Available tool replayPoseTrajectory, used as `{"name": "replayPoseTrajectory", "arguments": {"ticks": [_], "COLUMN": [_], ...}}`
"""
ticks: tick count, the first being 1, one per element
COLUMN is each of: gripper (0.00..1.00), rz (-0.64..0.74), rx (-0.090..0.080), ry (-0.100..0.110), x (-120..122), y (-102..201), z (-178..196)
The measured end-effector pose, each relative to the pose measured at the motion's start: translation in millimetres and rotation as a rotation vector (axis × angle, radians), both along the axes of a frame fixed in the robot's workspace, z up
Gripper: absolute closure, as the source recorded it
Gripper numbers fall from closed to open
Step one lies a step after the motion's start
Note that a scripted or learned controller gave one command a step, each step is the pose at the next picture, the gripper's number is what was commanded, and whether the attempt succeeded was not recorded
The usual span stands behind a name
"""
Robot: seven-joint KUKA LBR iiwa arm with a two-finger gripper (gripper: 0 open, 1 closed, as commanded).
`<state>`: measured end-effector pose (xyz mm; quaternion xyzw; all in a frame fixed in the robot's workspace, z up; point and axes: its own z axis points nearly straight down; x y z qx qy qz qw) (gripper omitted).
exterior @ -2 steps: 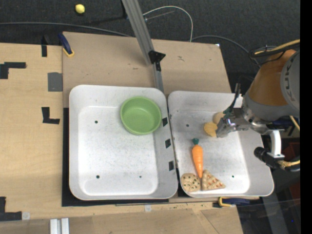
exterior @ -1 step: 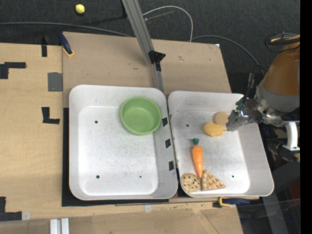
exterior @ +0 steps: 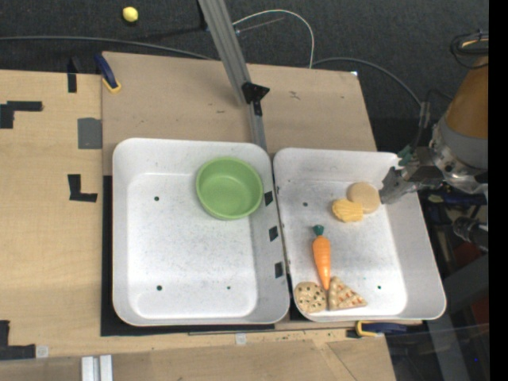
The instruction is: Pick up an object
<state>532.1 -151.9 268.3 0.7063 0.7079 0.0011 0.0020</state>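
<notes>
Bun [exterior: 364, 194] seemingly just beside pincer [exterior: 391, 187]

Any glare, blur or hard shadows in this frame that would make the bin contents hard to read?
Camera view: lighting even and soft, no glare on the white bins; green bowl, carrot and the pale items near the gripper read clearly with only faint shadows; the gripper itself is dark and slightly soft, so its detail is poor.

Wooden bench [exterior: 48, 213] on dark carpet [exterior: 381, 22], small yellow ball [exterior: 130, 13].
</notes>
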Motion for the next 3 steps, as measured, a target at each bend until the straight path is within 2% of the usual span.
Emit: {"name": "replayPoseTrajectory", "arguments": {"ticks": [1,3], "gripper": [1.00,1.00], "rz": [0.003,0.005], "rx": [0.002,0.003], "ry": [0.007,0.007], "x": [-3,-18], "y": [46,155], "z": [-14,-10]}}
